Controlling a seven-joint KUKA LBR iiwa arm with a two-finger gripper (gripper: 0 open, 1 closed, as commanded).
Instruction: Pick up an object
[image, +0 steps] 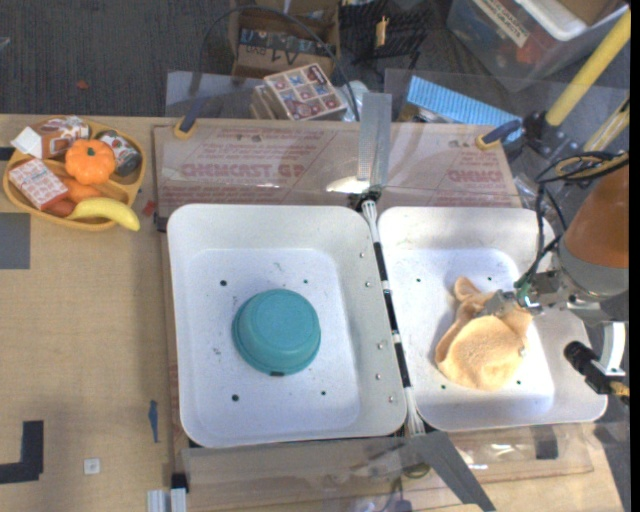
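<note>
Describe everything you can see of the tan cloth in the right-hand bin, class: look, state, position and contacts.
The tan cloth looks like soft, limp fabric, pale orange-tan and plain. It lies crumpled on the floor of the right bin, towards the bin's right side, its lower part spread into a rounded patch and its upper part bunched into folds. The gripper is at the cloth's upper right edge, where the fabric seems drawn up towards it; whether it is actually gripped cannot be told.

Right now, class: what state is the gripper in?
Gripper: at the tan cloth's upper edge in the right bin; open or shut cannot be told.
</note>
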